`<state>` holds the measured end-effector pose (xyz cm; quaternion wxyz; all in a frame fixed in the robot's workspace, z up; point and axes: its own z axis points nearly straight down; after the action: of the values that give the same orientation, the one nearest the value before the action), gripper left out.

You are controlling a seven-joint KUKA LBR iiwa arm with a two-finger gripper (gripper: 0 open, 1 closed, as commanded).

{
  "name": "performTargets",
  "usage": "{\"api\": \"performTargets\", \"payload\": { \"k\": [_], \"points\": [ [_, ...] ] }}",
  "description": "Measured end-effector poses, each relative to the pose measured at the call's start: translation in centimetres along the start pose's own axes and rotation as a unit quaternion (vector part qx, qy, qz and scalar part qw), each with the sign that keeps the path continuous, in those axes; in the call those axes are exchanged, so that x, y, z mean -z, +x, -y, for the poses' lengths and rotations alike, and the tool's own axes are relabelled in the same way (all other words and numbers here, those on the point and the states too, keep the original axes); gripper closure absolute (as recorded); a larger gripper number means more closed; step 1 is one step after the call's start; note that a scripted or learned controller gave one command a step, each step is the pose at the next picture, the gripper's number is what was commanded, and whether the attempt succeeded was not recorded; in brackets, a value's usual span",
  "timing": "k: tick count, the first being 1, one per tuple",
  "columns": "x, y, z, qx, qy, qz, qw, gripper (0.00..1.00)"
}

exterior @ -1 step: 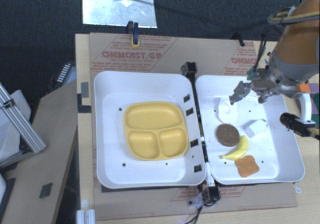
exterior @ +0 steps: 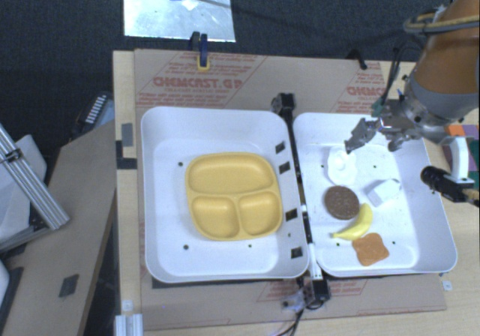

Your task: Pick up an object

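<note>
Cardboard-covered bench (exterior: 225, 76), arm (exterior: 442, 64) bent over right bin (exterior: 431, 252), fingers (exterior: 362, 134) spread apart above white disc (exterior: 341, 164)

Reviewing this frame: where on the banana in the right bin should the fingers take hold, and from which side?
Probably across the middle of the banana, coming straight down from above. It lies flat and curved on the bin floor, with a brown disc close above it and an orange piece just below, so its ends are crowded.

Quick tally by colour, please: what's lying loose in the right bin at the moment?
White: 2, a round piece and a blocky piece
Brown: 1, a disc
Yellow: 1, a banana
Orange-brown: 1, a toast-like piece
Total: 5
</note>
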<state>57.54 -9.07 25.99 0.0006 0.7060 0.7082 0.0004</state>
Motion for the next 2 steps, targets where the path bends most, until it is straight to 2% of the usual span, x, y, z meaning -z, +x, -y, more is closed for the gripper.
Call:
{"api": "performTargets", "payload": {
  "k": [2],
  "points": [
    [-9.3, 0.1, 1.7, -0.001, 0.002, -0.001, 1.0, 0.0]
  ]
}}
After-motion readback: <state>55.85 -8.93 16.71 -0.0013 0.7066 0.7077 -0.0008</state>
